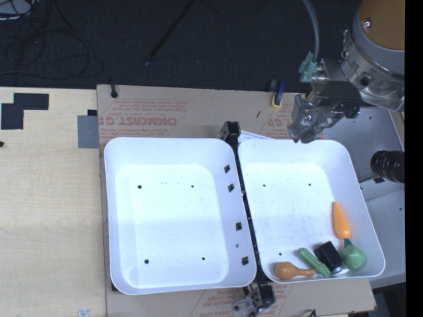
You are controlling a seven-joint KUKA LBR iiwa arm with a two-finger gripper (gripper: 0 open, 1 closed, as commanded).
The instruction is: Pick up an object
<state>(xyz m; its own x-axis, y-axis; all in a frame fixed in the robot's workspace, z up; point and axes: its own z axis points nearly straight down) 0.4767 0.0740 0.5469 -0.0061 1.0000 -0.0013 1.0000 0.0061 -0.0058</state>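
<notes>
Two white bins sit on the desk [46, 197]; the right bin [297, 154] holds four small things clustered at its 5 o'clock corner, among them an orange carrot [341, 221]. Pincer [305, 132] hangs above that bin's 12 o'clock rim, well apart from them; its grip state is unclear.

The gripper [305, 132] hangs over the right bin's [291, 152] far rim, the left bin [132, 152] lying to its left, and the carrot [341, 220], block [328, 255] and maraca [295, 271] well nearer the camera in that bin's near right corner.
</notes>
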